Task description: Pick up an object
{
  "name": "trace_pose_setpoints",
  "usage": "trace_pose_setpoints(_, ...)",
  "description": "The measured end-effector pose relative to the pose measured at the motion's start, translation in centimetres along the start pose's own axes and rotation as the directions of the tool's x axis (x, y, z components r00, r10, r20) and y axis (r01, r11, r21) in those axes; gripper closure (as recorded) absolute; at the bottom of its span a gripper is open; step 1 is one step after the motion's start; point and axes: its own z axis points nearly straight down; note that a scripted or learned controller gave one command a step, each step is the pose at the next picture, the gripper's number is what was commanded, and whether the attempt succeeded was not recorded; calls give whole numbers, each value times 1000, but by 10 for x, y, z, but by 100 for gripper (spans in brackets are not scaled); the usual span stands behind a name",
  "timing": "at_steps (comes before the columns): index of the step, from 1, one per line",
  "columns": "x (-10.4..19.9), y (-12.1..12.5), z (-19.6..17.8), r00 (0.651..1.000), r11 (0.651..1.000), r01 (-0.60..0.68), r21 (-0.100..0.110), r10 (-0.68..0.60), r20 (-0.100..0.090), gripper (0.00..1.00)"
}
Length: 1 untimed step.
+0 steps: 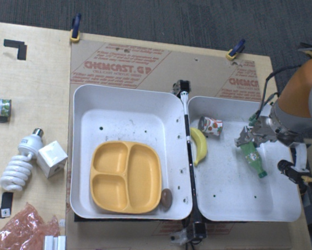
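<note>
The arm comes in from the right and its gripper (247, 138) is low in the right bin (280, 209), directly at the upper end of a green bottle (253, 158) that lies at a slant. Near the divider lie a banana (200, 146) and a small can (211, 126) just above it. In the left bin (82, 141) sits a yellow divided plate (125, 177), with a small brown object (166, 199) touching its right edge.

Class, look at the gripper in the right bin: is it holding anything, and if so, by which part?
It cannot be told. The gripper sits at the upper end of the green bottle, but the view does not show the bottle between its fingers.
</note>
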Motion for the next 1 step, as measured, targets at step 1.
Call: trace_pose_setpoints(1, 64, -87, -69, 1000, 1000, -4, 1, 4, -1, 100)
